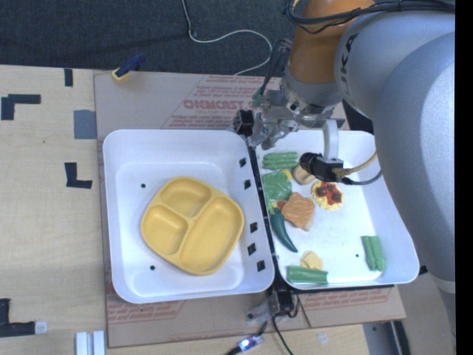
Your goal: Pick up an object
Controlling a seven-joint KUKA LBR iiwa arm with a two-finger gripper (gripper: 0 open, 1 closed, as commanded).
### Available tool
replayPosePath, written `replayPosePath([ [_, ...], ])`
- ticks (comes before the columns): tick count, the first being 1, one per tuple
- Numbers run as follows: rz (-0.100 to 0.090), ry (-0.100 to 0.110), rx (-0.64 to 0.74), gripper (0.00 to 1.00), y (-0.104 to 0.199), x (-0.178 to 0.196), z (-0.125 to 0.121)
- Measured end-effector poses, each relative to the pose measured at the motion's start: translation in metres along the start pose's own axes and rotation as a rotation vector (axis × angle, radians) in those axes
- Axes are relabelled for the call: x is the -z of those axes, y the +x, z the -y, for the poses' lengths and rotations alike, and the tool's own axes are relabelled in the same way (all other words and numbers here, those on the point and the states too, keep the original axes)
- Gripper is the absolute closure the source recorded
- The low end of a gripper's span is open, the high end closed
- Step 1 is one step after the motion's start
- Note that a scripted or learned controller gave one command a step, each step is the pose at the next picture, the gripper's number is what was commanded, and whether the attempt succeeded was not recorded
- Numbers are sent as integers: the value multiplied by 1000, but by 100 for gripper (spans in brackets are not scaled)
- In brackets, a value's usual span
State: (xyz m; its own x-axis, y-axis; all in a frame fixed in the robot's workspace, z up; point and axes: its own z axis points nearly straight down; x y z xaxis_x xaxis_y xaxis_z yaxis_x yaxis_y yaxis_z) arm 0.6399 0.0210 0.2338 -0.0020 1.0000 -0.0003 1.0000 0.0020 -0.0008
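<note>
The right bin (369, 146) holds several toy foods: green beans (280, 159), a green leafy piece (277, 185), a toast-like orange piece (298, 210), a small pizza (327, 194), a dark green pepper (282, 231), a yellow chunk (312, 260), and green pods (307, 275) (373, 252). My gripper (266, 133) hangs over the bin's upper left corner, just above the green beans, beside the divider between the bins. Nothing is visibly held between its fingers.
The left bin (126, 154) holds a yellow divided plate (192, 224). The big grey arm (414, 102) covers the right bin's upper right side. A cable (222, 35) trails across the dark floor behind the bench.
</note>
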Motion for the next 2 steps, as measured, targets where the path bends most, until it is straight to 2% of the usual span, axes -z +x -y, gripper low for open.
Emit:
replayPosePath([
  [1,1,3,-1,100,7,-13,9],
  [2,2,0,-2,100,-5,-18,-3],
])
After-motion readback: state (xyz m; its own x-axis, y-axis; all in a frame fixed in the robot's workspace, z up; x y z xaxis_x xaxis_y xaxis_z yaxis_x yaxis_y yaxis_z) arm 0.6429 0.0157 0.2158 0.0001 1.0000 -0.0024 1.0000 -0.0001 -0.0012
